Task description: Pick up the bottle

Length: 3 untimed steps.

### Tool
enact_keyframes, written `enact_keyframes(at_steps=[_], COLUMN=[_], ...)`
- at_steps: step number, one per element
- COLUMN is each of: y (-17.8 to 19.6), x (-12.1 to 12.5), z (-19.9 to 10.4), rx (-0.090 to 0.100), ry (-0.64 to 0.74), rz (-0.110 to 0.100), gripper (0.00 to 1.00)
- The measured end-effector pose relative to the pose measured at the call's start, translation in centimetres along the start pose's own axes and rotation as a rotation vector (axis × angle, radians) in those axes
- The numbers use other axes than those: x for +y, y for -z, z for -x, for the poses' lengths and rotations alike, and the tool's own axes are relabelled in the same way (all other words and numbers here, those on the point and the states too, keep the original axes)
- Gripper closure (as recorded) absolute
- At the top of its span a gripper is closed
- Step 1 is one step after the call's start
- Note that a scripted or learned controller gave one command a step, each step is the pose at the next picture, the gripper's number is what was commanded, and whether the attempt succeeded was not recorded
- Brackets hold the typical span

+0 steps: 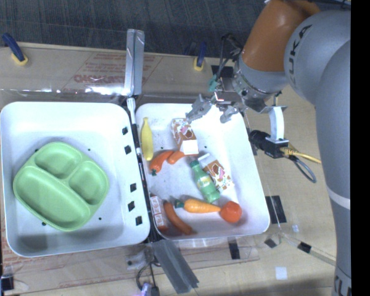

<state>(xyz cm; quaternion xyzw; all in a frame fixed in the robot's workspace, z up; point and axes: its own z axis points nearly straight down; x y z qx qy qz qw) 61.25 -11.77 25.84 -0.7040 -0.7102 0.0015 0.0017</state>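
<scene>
Green divided tray (60, 184) in the left bin (12, 122), far left of the gripper (213, 108). Yellow banana (147, 138) and orange carrot (162, 159) in the right bin (250, 165), below-left of the fingers. Green bottle (205, 182) lying mid-bin, well below the gripper, touching a printed packet (219, 174). Fingers spread open over the bin's far edge, gripping nothing. Orange carrot toy (202, 206) and red tomato (231, 212) farther below.

dark, perhaps carpeted floor (111, 5), brown bench top (68, 66), blue clamps (15, 48)
</scene>
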Motion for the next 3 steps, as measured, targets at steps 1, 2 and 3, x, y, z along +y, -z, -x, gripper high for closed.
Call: enact_keyframes(at_steps=[1,2,3], y=[-0.6,-8.6,-15.2], x=[-0.7,-6.5,-6.9], z=[-0.9,3.7,3.1], rx=[0.0,0.0,-0.013], ry=[-0.138,-0.047,-0.022], rz=[-0.003,0.0,0.032], gripper=[0.0,0.0,0.0])
